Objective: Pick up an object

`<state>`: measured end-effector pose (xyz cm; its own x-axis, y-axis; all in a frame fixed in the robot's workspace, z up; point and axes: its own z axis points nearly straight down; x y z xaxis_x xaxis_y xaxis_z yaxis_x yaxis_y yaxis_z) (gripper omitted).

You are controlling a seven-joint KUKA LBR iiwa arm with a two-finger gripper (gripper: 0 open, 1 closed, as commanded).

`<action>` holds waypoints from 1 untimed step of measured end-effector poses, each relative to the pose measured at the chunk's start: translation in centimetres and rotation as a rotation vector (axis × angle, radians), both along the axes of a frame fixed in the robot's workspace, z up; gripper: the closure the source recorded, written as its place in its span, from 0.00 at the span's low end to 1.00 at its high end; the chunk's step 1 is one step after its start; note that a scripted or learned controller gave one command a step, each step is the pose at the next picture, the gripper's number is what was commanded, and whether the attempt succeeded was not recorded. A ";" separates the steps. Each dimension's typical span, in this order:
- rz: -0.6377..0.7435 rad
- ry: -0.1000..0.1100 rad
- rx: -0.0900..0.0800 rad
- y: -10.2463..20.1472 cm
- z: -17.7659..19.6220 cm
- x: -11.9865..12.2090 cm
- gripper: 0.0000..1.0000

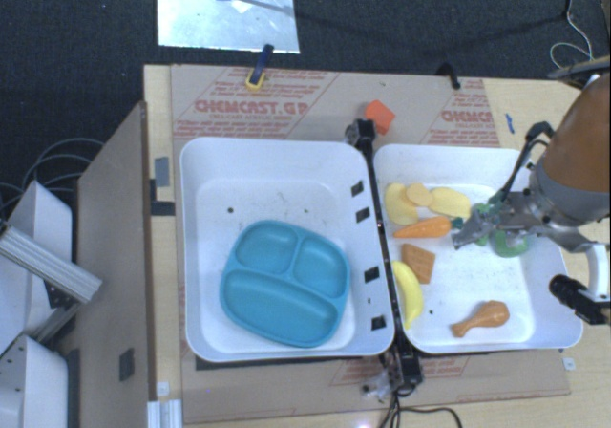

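My gripper (470, 233) hangs low over the middle of the right bin (477, 157), reaching in from the right. A green object (511, 244) lies just right of its tip, partly hidden by the gripper body. An orange carrot (423, 227) lies just left of the tip. Pale yellow slices (425, 198) sit behind the carrot. A brown wedge (418, 262), a yellow banana (410, 290) and a tan drumstick (481, 318) lie nearer the front.
The left bin (277, 160) holds a blue divided plate (284, 282). An orange block (380, 116) sits on the bench behind the bins, by the black divider clamps (361, 133).
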<state>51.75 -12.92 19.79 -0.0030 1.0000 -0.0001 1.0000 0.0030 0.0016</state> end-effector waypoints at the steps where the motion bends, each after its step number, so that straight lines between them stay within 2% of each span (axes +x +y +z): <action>1: 0.006 0.000 0.001 4.9 -11.8 2.9 0.00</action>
<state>54.63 -8.01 7.96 -0.0087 1.0000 0.0006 1.0000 0.0087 0.0019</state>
